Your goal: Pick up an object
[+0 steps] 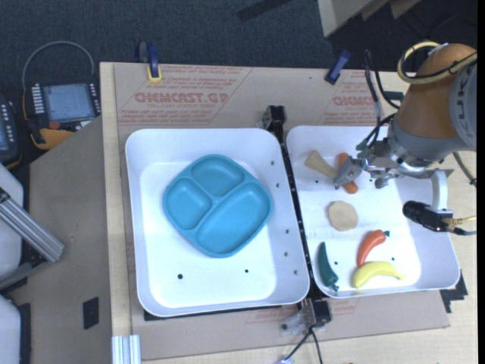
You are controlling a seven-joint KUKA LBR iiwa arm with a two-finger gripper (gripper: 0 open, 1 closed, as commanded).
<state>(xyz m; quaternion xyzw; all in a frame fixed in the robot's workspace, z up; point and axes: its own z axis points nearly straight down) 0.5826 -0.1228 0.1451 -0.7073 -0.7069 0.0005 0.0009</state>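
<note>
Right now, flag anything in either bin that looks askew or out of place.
The blue divided plate lies skewed in the left bin, not squared to its walls. In the right bin, the green pepper rests against the left wall. Nothing looks spilled or damaged.

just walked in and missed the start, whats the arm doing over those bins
The grey and orange arm reaches into the right bin, its gripper low over the upper part, beside a tan wedge and a small orange piece. Nothing looks lifted yet. A round beige piece, red pepper, banana and green item lie nearer. The left bin holds a blue divided plate.
</note>
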